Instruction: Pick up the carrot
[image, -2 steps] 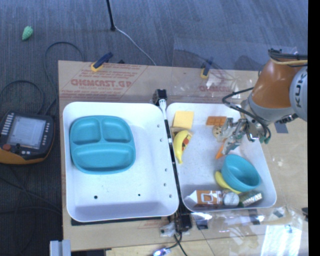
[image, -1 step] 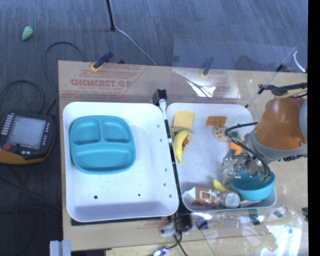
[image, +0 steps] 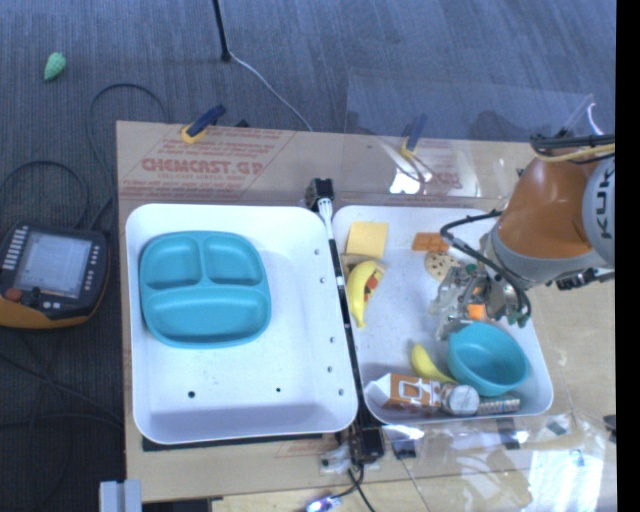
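Observation:
My gripper hangs low in the right bin, just above the blue bowl's far rim. A small orange piece with a green end, which looks like the carrot, lies right beside the gripper and is partly hidden by it. The view does not let me tell whether the gripper touches it. The arm's orange band stands over the bin's right edge.
The right bin also holds a blue bowl, a yellow block, a banana, a second yellow piece, an orange cracker, a cookie and a tube. A blue divided plate lies in the left bin.

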